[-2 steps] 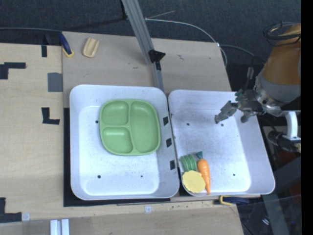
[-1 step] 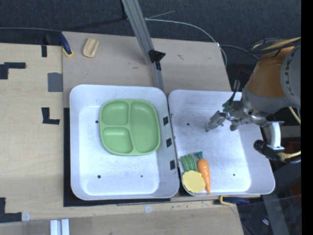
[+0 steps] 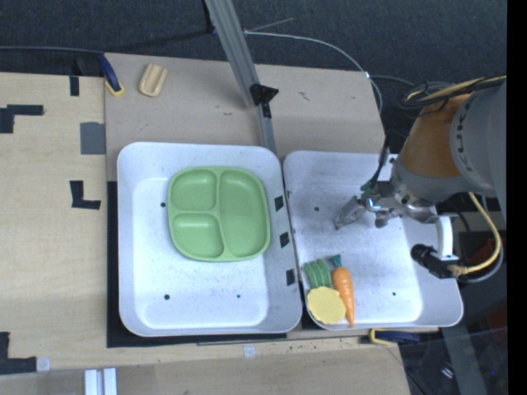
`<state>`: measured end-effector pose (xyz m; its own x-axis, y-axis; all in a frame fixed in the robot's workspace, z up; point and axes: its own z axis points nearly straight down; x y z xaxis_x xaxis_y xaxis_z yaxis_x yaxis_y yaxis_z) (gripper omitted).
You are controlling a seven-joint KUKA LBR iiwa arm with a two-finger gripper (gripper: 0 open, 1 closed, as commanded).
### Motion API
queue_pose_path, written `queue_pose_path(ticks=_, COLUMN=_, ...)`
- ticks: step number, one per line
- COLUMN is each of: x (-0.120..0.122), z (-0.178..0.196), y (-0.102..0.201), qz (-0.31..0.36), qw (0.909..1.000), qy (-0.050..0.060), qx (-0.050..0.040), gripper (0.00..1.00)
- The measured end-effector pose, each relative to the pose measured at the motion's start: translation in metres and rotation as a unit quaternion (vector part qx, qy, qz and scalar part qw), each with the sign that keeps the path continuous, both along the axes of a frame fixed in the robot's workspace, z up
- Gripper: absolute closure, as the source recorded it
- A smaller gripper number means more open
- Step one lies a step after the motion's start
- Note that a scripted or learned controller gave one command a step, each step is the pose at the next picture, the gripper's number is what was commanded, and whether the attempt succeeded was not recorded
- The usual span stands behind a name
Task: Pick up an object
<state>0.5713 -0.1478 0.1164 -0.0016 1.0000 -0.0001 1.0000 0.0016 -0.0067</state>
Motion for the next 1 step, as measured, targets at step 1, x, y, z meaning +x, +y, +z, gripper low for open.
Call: queue_pose_path(ticks=1, x=0.0011, z=0.0131, y=0.0007, qz=0.001, qw=1.0, qy=-0.002, qx=0.0004, gripper=1.0)
